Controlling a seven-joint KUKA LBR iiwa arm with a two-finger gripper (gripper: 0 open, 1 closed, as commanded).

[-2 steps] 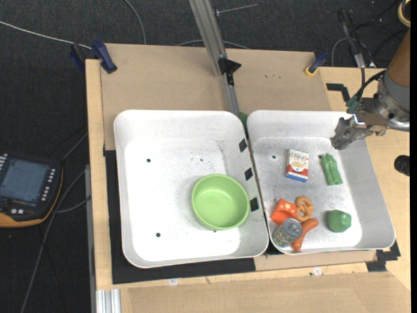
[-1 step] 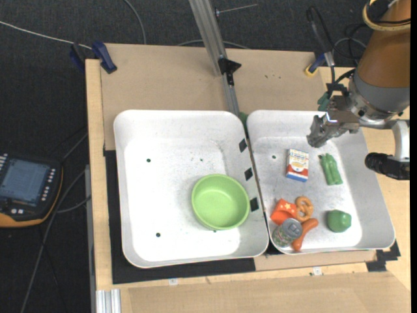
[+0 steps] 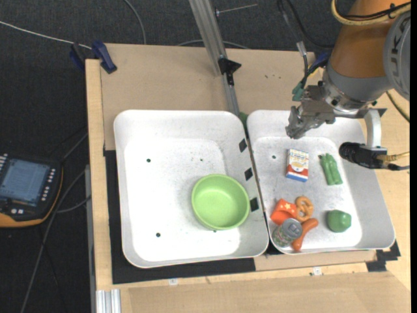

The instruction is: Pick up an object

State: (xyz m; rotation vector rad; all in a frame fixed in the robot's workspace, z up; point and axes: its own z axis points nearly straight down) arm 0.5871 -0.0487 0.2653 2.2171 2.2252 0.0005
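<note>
From the camera view above the bench we see two shallow white bins side by side. The left bin (image 3: 137,142) holds a light green bowl (image 3: 220,202), upright, near its right front corner. The right bin (image 3: 371,207) holds the smaller things: a small red, white and blue carton (image 3: 298,165) near the middle, a green bottle-shaped toy (image 3: 330,169) just to its right, a rounded green object (image 3: 338,221) toward the front right, and at the front left a tight cluster of an orange block (image 3: 284,209), a pretzel-shaped piece (image 3: 303,206), a round grey disc (image 3: 288,229) and an orange carrot-like piece (image 3: 306,230) touching one another. The gripper (image 3: 296,130) hangs over the rear of the right bin, just behind the carton and apart from it. Nothing sits between its fingers; whether they are spread or closed we cannot tell. A handheld control pendant (image 3: 26,188) lies on the dark floor to the left of the bench.
</note>
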